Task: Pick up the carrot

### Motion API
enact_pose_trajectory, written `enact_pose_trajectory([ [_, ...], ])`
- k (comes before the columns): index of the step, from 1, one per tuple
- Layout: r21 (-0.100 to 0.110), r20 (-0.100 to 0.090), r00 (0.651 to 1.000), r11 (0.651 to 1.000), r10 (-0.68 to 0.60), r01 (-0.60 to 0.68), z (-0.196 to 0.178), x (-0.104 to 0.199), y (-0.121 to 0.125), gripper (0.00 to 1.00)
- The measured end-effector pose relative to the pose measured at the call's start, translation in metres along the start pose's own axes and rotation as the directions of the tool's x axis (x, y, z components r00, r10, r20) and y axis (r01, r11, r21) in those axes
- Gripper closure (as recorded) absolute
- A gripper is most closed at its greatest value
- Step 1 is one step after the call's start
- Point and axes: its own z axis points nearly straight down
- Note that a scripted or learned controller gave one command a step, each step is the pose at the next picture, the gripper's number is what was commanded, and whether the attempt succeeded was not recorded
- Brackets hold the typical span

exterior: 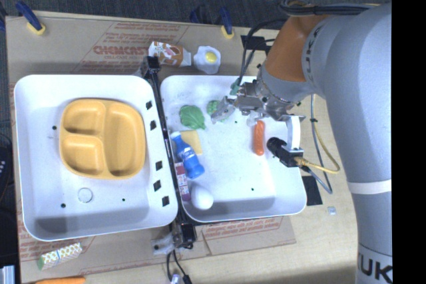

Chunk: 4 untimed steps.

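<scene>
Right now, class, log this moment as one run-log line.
target: small orange carrot, right white bin | claw: above carrot | lifted: not yet

You're seeing the gripper (256,118) hanging over the right bin (229,203); the carrot (258,138) is lying just beneath it.

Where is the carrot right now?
The carrot lies in the right bin, near its right wall, just below the claw.
</scene>
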Motion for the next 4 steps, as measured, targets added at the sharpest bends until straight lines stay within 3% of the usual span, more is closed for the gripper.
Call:
enact_pose_trajectory([
  [1,0.002,-0.001,0.984,0.984,0.179,-0.179,0.051,0.035,-0.005,0.00],
  [2,0.005,-0.001,0.985,0.985,0.175,-0.175,0.040,0.036,-0.005,1.00],
  [3,-0.002,0.000,0.951,0.951,0.309,-0.309,-0.105,0.031,-0.077,1.00],
  [4,0.002,0.000,0.884,0.884,0.467,-0.467,-0.081,0.010,-0.099,1.00],
])
